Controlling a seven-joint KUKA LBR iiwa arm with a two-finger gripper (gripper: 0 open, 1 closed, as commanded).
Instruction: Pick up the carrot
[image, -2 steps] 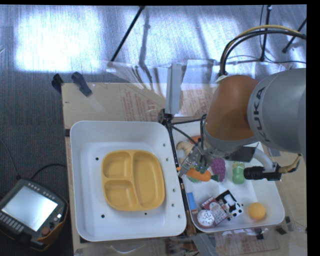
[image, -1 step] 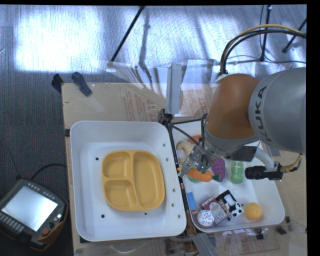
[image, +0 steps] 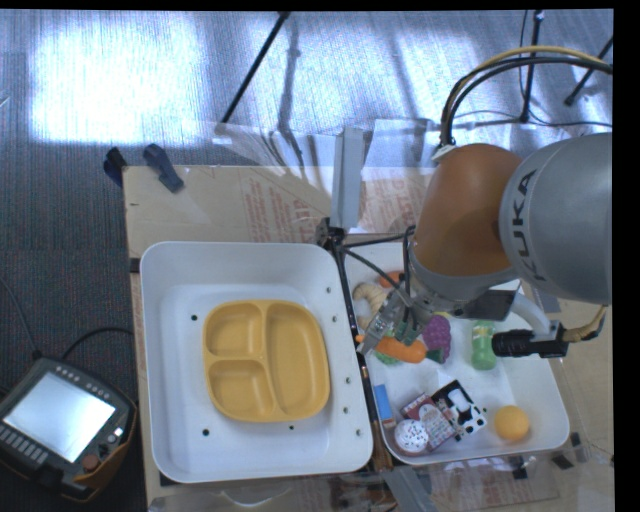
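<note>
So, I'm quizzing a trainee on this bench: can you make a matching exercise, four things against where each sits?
Things:
1. yellow plate
2. carrot
3. orange ball
4. green bottle

Places:
A. near right corner of the right bin
B. right bin, right of the purple grapes
C. left bin
D. right bin, at the gripper

Pairs: 1-C, 2-D, 3-A, 4-B

Two shallow white bins sit side by side on one counter (image: 230, 205): a left bin (image: 170, 290) and a right bin (image: 545, 395). The left bin holds one yellow divided plate (image: 266, 359). The right bin holds one carrot (image: 402, 351), one purple toy (image: 437, 334), one green bottle (image: 484, 345), one orange ball (image: 512, 423) and one black-and-white carton (image: 457, 408).
</note>
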